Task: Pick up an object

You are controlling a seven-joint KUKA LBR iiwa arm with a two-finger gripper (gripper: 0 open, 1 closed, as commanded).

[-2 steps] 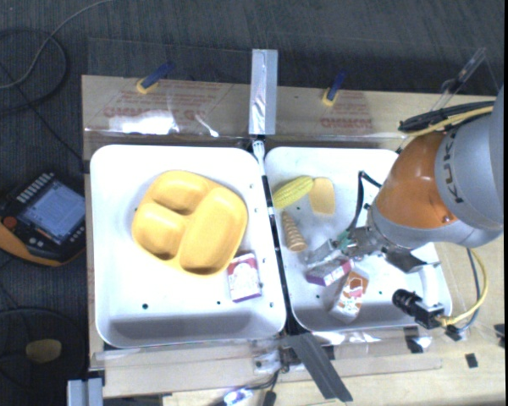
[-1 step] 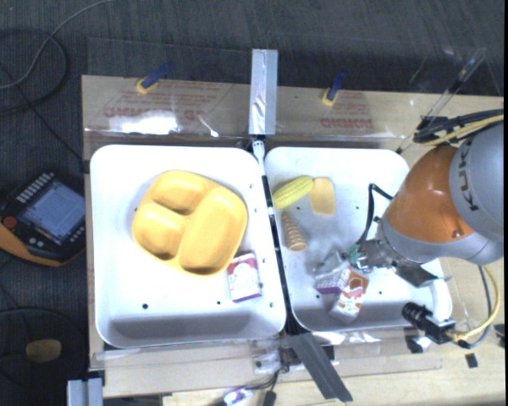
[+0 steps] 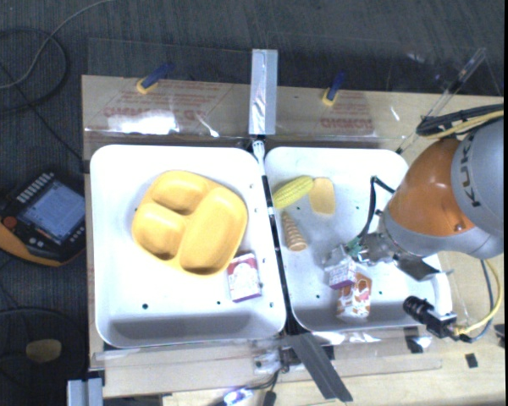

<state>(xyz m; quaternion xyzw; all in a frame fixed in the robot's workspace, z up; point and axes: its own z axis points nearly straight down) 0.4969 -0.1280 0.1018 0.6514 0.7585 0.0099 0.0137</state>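
The counter (image 3: 110,100) is carrying two shallow white bins side by side, and the divider where the bins meet is serving as the landmark. The left bin (image 3: 118,311) is lying left of the divider, the right bin (image 3: 381,163) right of it. The grey arm with its orange band (image 3: 436,201) is reaching in over the right bin's far edge, well right of the divider. A large yellow three-compartment tray (image 3: 189,221) is sitting well left of the divider. An ear of corn (image 3: 292,190) is lying just right of the divider, toward the back, with a pale yellow block (image 3: 322,195) beside it. A ridged tan cone (image 3: 294,231) is lying close to the divider, in front of the corn. A small pink-and-white carton (image 3: 244,277) is resting just left of the divider. A red-and-white packet (image 3: 356,297) is lying right of the divider, toward the front. The pincer (image 3: 353,252) is hanging just above that packet, by a small crumpled wrapper (image 3: 339,275); whether it is wide or narrow I cannot tell.
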